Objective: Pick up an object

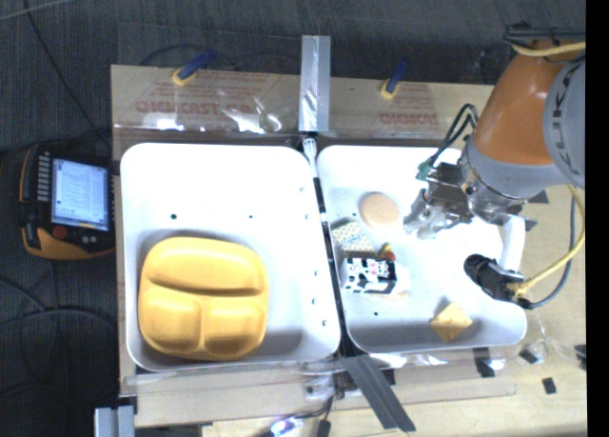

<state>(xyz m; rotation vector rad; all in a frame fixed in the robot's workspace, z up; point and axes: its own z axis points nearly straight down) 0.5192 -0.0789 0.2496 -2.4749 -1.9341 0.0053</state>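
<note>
Two white bins side by side on the bench (133, 92); hand (433, 216) over the right bin (495, 330).
Left bin (219, 178): one yellow block (203, 294). Right bin: tan disc (379, 208) at 11 o'clock, spotted toy (367, 274) at 9, yellow wedge (451, 322) at 5. Hand's grip cannot be told.

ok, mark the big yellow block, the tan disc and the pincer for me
big yellow block (203, 294), camera view, middle of its top face, left bin.
tan disc (379, 208), camera view, centre of its flat face, right bin.
pincer (430, 218), camera view, between its fingertips, over the right bin.
</note>
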